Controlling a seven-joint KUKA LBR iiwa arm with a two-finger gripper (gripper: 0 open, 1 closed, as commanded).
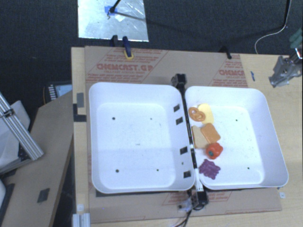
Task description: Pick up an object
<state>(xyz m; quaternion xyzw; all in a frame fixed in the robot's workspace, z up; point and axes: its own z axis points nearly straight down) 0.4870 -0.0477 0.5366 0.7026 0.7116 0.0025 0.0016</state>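
Observation:
Several small objects lie along the left side of the right bin. At the back are an orange ring-shaped piece and a pale yellow round piece touching it. Below them an orange-brown block rests against a tan slab. A red round object sits in front of those, and a purple lumpy object lies nearest the front wall. My gripper hangs at the far right, beyond the right bin's back right corner, well away from all the objects.
The left bin stands beside the right one, joined by a black divider strip with clips. A shiny metal sheet lies behind the bench. A metal rail slants at the left edge.

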